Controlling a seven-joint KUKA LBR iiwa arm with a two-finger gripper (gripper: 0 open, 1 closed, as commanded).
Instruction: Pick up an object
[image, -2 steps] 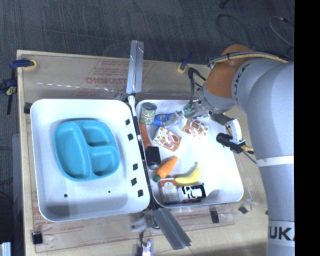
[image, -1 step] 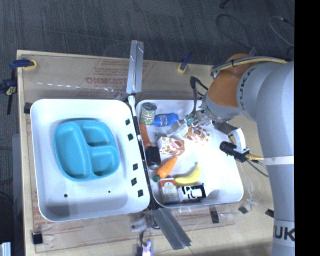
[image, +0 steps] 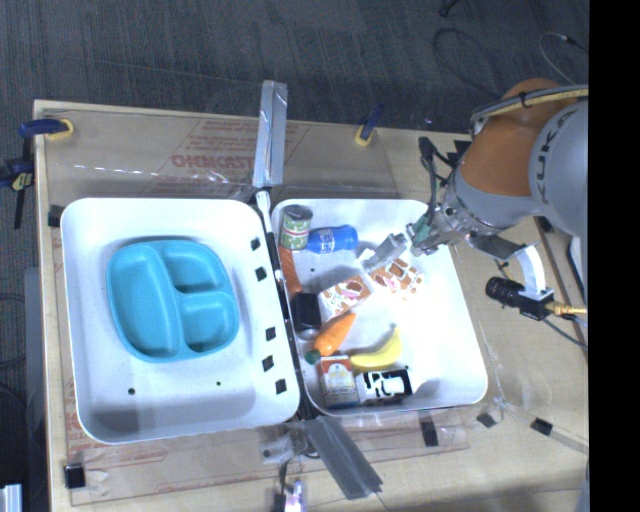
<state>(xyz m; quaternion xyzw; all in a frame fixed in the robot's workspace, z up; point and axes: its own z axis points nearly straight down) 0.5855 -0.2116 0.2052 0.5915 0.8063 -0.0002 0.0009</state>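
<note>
The right bin (image: 470, 335) holds a jumble of objects. A green-labelled can (image: 295, 226) and a blue bottle (image: 332, 240) lie at its far left. Two white packets with red patterns (image: 346, 293) (image: 402, 277) sit in the middle. Nearer the front are an orange carrot (image: 336, 331), a yellow banana (image: 377, 351), a small carton (image: 339, 381) and a black-and-white box (image: 389, 383). My gripper (image: 388, 251) hangs low over the far middle of this bin, just above the right-hand patterned packet and to the right of the blue bottle. I see nothing lifted.
The left bin (image: 90, 400) holds a blue divided tray (image: 175, 295). A black block (image: 305, 311) and an orange stick (image: 289, 268) lie along the divider between the bins. Cables and a black fitting (image: 515, 293) sit right of the right bin.
</note>
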